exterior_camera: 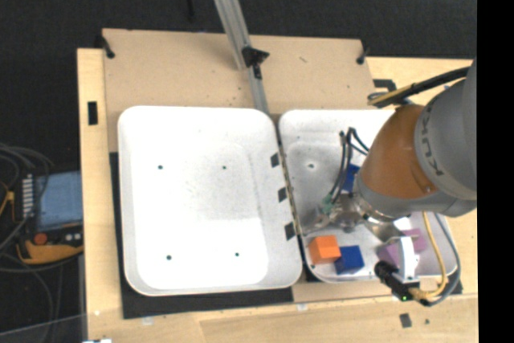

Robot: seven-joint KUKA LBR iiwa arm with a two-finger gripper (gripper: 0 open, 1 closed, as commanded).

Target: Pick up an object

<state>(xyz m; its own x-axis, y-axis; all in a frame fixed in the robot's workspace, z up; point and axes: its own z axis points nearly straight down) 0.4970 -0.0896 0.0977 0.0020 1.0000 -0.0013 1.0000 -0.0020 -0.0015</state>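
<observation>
Down inside the right bin (pixel 321 128), low over its floor near the wall shared with the left bin (pixel 201 197): the gripper (pixel 341 214), hanging from the grey arm (pixel 418 161) with its orange band, reaching in from the desk's right edge. Cannot tell whether released or clenched; metal parts and cables crowd the tip, and nothing visibly caught there.

Just beyond the gripper, toward the front edge of the desk, an orange block (pixel 324 249), and touching its right side a blue block (pixel 350 259), both resting on the bin floor by the front rim. Further right, near the bin's front right corner, a purple object (pixel 395 251), partly masked by a white piece and cabling. Another bit of blue (pixel 348 177) beside the wrist, toward the back, too hidden to name.

Likely target: the orange block, nearest of the lot, lying almost straight below the tip toward the front rim, apart from it by a small gap. Roughly square from above, so no clear long axis to align with; edges about parallel to the bin walls. Judged need: a short shift toward the front edge, then a descent, with care for the blue block pressed against one side and the dividing wall close on the other.
</observation>
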